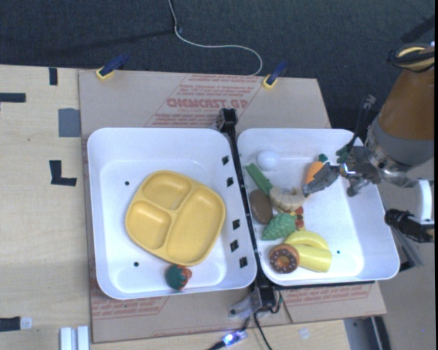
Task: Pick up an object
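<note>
The right bin (365, 228) holds several toy foods. Among them are a white egg (267, 159), a green pod (259, 177), a brown potato (260, 208), a beige piece (285, 197), a green bumpy piece (279, 226), a yellow banana-like piece (311, 250) and a chocolate donut (283, 258). An orange carrot (315, 170) lies toward the bin's back. My gripper (320, 182) reaches in from the right and hangs just beside and below the carrot, pointing left. Nothing can be made out in its grasp.
The left bin (109, 195) holds a yellow divided plate (175, 217) and a small red and green fruit (178, 276) near its front wall. A black divider (237, 188) runs between the bins. Blue and yellow clamps (275, 73) pin the cardboard at the back.
</note>
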Available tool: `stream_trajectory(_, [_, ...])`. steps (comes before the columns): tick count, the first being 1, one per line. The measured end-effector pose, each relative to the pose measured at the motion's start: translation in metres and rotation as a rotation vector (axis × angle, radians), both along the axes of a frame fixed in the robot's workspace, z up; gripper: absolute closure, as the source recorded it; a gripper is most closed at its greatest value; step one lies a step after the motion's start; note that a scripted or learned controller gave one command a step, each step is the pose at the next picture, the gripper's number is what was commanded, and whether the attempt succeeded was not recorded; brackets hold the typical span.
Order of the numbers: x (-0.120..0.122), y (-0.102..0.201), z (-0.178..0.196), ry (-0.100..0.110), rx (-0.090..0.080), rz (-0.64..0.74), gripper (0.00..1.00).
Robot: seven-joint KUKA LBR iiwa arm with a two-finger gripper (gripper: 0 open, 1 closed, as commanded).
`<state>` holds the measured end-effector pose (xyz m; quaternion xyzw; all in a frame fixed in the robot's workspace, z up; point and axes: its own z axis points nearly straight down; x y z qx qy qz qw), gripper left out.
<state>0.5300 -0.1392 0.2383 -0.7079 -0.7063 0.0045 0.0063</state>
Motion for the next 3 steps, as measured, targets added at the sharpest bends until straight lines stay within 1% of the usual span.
stream_trajectory(1, [0.002,0.000,0.007,-0.013,-0.002,0.004,0.00])
stream_trajectory(2, [0.012,0.003,-0.045,-0.009,-0.002,0.004,0.00])
stream_trajectory(3, [0.006,0.005,-0.109,-0.007,-0.001,0.003,0.00])
